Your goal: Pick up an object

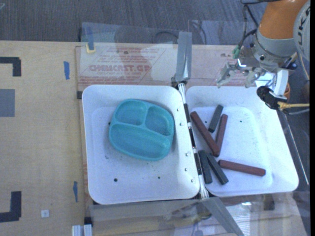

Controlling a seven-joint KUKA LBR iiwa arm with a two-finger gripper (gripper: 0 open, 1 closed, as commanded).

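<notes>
My gripper [237, 77] hangs over the far rim of the right bin [275, 146], open, with nothing between its fingers. Below it in that bin lie several sticks. A long brown stick [204, 132] runs diagonally beside a shorter brown stick [222, 129] and a dark grey stick [215, 118]. Another brown stick [242, 167] lies nearer the front, next to two dark grey sticks [211, 167]. A teal divided plate [141, 129] rests in the left bin [98, 156], well away from the gripper.
A raised divider [186, 117] with a metal bracket at its far end separates the two bins. A clear panel [123, 65] with red lettering lies behind the left bin. The wooden bench [39, 132] spreads to the left. Cables [290, 104] hang off the wrist at the right.
</notes>
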